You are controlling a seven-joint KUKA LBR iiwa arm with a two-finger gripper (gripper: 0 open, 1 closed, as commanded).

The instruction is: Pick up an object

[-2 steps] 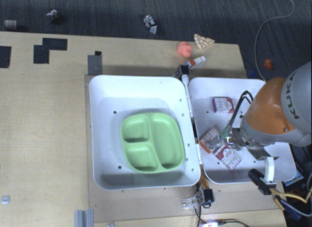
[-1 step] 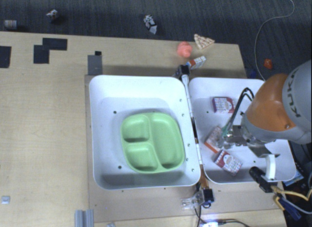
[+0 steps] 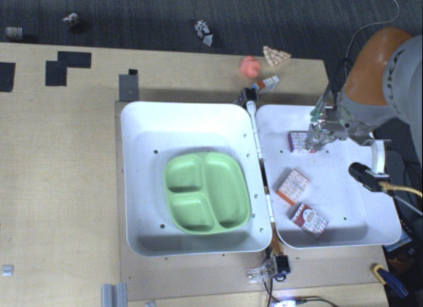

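STEP: approach | gripper (image 3: pixel 322 132) low over packet (image 3: pixel 299 141) in right bin (image 3: pixel 380 233), finger state indeterminate | NEXT: descend, close, lift

light is even and soft; the white bins (image 3: pixel 198 117) glare a little, and inside them shadows are faint, picture slightly blurred.

Two white bins (image 3: pixel 132 167) sat side by side. One held a single green tray (image 3: pixel 206 192); the other held three small packets (image 3: pixel 291 186).
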